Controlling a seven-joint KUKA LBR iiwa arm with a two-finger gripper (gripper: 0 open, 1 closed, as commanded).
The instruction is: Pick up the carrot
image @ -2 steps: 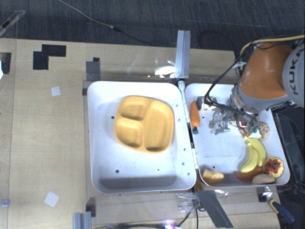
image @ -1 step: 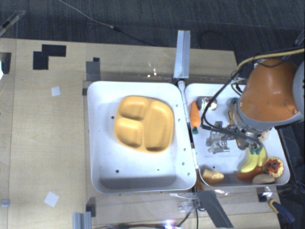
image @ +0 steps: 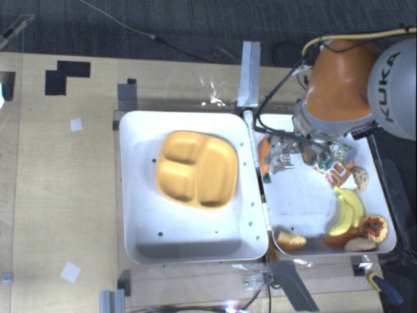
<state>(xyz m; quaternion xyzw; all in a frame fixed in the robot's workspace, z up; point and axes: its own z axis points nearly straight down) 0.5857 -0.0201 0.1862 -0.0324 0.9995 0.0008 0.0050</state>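
Grey arm reaching into right bin (image: 313,204), end effector (image: 281,156) beside carrot (image: 264,154), grip unreadable.

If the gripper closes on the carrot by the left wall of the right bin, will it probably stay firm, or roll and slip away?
The carrot looks like a rigid toy, so it should probably hold its shape. Its narrow, rounded form may roll or slip sideways. It lies along the right bin's left wall, beside the gripper, leaving little finger room.
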